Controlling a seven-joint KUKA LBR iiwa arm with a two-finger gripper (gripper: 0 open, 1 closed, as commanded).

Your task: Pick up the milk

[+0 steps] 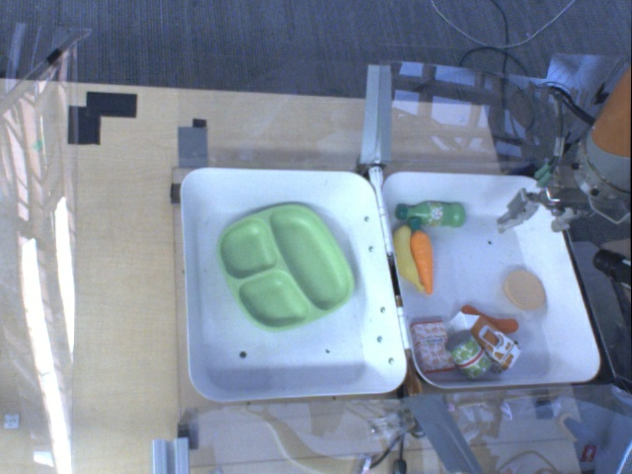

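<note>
In the camera view, you find the grey arm with its orange band (614, 126) entering from the right, its wrist above the far right rim of the right-hand shallow white bin (583, 294). The two-finger gripper (533, 205) points left over the bin's upper right corner. Its metal fingers (513, 210) appear spread, with nothing between them.

Locate the small milk carton with the orange and white printed wrapper (497, 344) in the near part of the right bin, lying tilted. It touches a round green and white item (466, 355), and a flat pinkish packet (430, 345) lies just beside that. You cannot read any printing on these items; the lettering is too small.

Along the bin's left wall you see a green bottle with a pink label (432, 213) lying on its side, a yellow banana (404, 251) and an orange carrot (423, 261), the last two touching. A tan round disc (523, 290) lies near the right wall. Bare bin floor lies between the gripper and the carton.

The left-hand white bin (207, 363) holds a green three-compartment plastic plate (286, 265) at its centre, with bare floor around it.
</note>
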